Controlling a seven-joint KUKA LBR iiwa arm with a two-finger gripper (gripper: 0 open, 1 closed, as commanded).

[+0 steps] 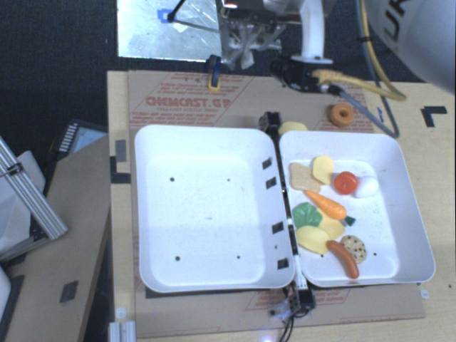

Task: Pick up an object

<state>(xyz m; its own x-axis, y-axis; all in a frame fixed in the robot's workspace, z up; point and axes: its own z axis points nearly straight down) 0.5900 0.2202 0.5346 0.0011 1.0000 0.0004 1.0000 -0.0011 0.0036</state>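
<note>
Nearest you, at about 5 o'clock in the right bin, a brown sausage lies slanted w/ a speckled cookie touching its upper side. Just left of them sits a pale yellow lump, and above that a green leafy piece beside the bin's left wall. An orange carrot w/ a dark green tip runs diagonally across the bin's middle, tip pointing to 4 o'clock. Past it, at about 12 o'clock in the bin, you've got a tan bread slice, a yellow chip-like piece overlapping its right edge, and a red tomato next to a white round item. All candidates for the pick are clustered in the left half of that bin, close together, several touching. The left bin lies alongside, the two joined by a black hinge strip. Farther back, outside the bins, a yellow piece sits just behind the right bin's rim, and a brown donut lies on the cardboard at 1 o'clock. Farthest away, at 12 o'clock, the gripper hangs over the bench's rear edge, well apart from every item, nothing between its fingers; opening width you can't tell, too blurred. The arm's grey body fills the upper-right corner.
</note>
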